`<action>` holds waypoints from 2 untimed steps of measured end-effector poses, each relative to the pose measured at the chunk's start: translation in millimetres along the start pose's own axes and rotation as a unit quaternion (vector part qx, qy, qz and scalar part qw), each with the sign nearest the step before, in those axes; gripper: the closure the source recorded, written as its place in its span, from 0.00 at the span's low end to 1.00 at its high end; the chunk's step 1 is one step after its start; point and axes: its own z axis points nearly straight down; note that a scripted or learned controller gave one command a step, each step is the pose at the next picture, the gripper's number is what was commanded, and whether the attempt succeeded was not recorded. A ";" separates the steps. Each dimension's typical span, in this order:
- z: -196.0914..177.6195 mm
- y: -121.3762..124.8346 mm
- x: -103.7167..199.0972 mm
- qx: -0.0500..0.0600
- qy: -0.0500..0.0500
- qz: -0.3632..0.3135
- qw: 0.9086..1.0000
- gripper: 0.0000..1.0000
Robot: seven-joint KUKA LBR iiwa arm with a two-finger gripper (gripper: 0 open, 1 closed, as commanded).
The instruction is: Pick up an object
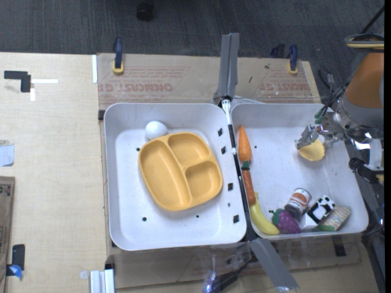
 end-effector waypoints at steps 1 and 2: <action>13.6 37.0 47.3 -0.004 -0.005 -0.091 0.996 1.00; -81.1 28.9 129.4 0.000 -0.004 -0.063 0.998 1.00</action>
